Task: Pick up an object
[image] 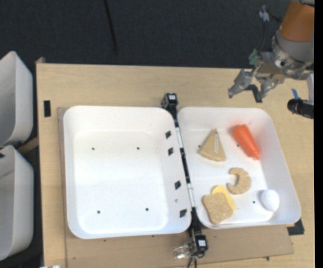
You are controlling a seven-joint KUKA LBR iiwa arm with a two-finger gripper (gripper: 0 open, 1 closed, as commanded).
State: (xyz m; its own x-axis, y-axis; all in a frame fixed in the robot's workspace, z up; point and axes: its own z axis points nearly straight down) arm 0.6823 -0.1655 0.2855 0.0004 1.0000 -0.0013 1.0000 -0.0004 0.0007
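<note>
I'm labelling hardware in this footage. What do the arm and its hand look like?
The arm carries an orange band above a grey wrist section. The hand is grey metal with two slim dark-tipped prongs. Thin dark cables run beside the wrist. No markings are legible.

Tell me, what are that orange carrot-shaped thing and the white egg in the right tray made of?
The carrot looks like moulded plastic: uniform orange, smooth. The egg is probably plastic too: plain white, rounded, faintly glossy. Both seem toy food, though the view can't confirm it.
</note>
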